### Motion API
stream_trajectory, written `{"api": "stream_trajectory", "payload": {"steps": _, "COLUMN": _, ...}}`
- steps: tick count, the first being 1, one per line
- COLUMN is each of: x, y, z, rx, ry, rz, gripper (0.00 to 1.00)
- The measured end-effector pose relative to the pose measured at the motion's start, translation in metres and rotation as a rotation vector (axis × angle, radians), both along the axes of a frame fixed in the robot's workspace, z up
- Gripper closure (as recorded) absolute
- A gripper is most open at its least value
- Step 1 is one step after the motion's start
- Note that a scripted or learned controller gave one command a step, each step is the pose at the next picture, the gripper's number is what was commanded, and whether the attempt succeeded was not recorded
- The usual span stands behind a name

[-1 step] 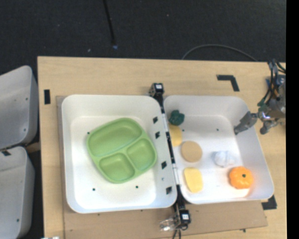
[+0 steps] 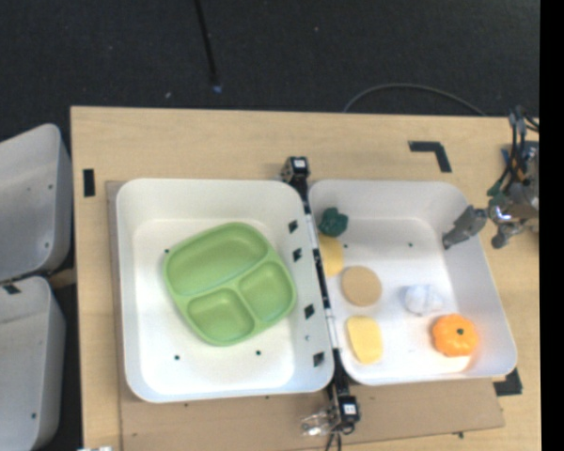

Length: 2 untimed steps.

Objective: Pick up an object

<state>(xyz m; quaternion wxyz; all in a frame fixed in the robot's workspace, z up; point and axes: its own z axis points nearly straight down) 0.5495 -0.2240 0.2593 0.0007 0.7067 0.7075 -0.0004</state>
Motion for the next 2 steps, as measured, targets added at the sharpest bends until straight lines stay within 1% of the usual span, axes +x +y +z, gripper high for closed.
{"api": "stream_trajectory", "payload": {"steps": 1, "x": -0.002, "y": 0.010, "z": -0.053, "rx": 0.002, "ry": 0.004, "rz": -0.002, "gripper": 0.00}}
{"api": "stream_trajectory", "payload": {"steps": 2, "x": -0.001, "y": -0.002, "z": -0.105, "rx": 0.000, "ry": 0.003, "rz": -0.004, "gripper": 0.00}}
